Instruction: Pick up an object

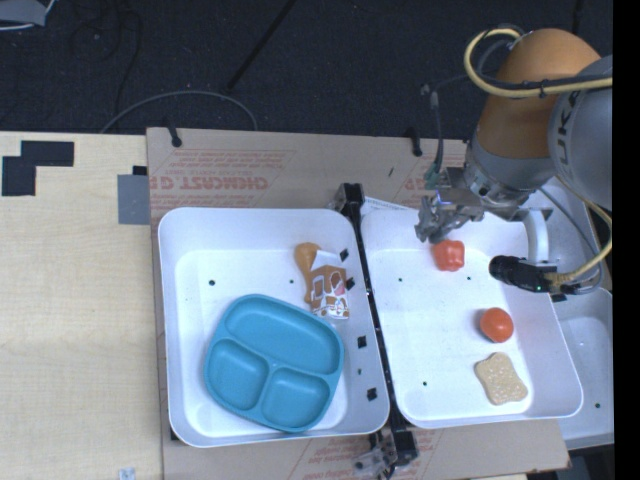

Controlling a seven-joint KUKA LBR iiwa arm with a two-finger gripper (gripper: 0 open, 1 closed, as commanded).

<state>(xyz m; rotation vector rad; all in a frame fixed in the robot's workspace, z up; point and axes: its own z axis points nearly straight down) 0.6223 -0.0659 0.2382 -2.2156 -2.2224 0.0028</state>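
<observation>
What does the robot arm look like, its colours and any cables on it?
The arm is grey metal with a rounded orange band near the wrist. Yellowish cables loop over that band. The gripper at its tip is dark grey metal.

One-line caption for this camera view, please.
Grey arm's tool hovers beside a small red pepper-like toy in the right white bin.

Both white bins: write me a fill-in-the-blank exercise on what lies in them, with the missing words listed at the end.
1. The blue divided plate lies in the ____ bin.
2. The slice of bread lies in the ____ bin.
3. The gripper is just above the red pepper, in the ____ bin.
4. The round red tomato lies between the red pepper and the ____.

Missing words: left; right; right; bread
</observation>
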